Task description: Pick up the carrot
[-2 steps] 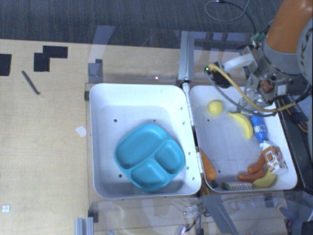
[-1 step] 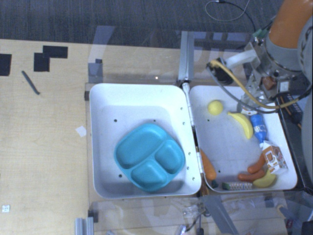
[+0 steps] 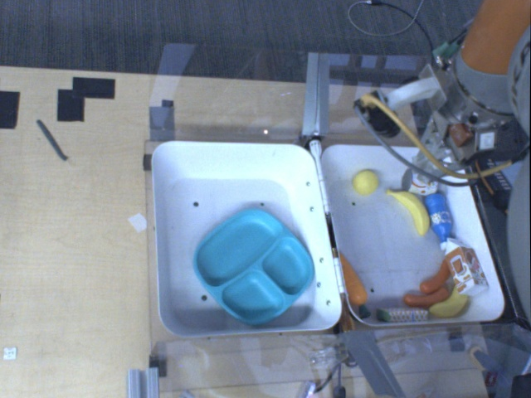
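carrot (image 3: 354, 282) against right bin's (image 3: 491, 247) left wall; hand (image 3: 425, 175) above banana (image 3: 412, 209), grip state unclear.

A light wood table (image 3: 75, 247) is seen across the left & centre, marked w/ black tape patches (image 3: 83, 96) near its top left and a thin dark strip (image 3: 51, 138) laid at a slant. Dark grey carpet floor (image 3: 207, 11) is shown beyond the far edge. A metal frame post (image 3: 312, 98) is set upright betw. the bins. Lighting is even, w/ soft glare.
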Available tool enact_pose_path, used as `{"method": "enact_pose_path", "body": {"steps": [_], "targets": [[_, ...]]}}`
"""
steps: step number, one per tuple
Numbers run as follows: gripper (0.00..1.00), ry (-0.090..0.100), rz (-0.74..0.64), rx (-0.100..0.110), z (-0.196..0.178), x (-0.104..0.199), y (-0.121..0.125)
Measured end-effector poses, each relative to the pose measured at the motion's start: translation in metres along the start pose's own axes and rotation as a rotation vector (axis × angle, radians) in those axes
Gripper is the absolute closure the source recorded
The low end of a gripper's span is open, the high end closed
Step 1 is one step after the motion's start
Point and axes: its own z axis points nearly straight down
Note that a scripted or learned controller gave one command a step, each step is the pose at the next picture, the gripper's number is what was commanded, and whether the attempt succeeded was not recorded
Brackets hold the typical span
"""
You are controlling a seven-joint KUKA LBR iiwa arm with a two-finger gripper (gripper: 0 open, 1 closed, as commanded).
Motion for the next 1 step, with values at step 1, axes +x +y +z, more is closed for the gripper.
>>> {"method": "enact_pose_path", "body": {"steps": [1], "targets": [[1.0,0.004,-0.001,-0.001,-0.0107,0.0012,0.0004]]}}
